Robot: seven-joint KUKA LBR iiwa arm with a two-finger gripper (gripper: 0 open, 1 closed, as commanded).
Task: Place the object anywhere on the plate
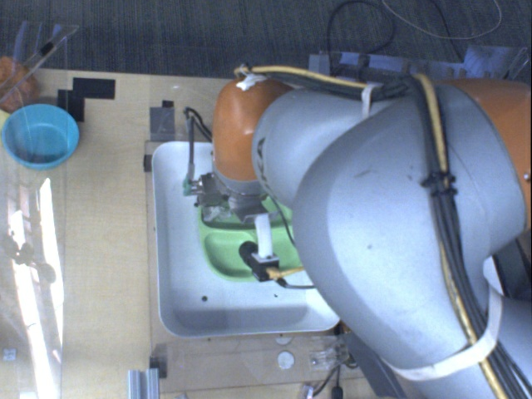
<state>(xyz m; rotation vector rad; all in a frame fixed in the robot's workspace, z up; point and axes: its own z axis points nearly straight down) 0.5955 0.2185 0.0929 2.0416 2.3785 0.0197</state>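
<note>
Above the green plate [220, 254], toward its twelve o'clock rim, within the white bin [179, 306]: my gripper [226, 213], grip state I cannot tell; placement judged unconfirmed.

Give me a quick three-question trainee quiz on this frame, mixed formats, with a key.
1. True or false: the green plate lies inside the white bin.
2. Multiple choice: the blue bowl stands (A) inside the bin, (B) on the bench outside the bin, towards the view's upper left, (C) on the plate.
3. Fill in: the gripper hangs over the ____.

Key: 1 true; 2 B; 3 plate.
</note>
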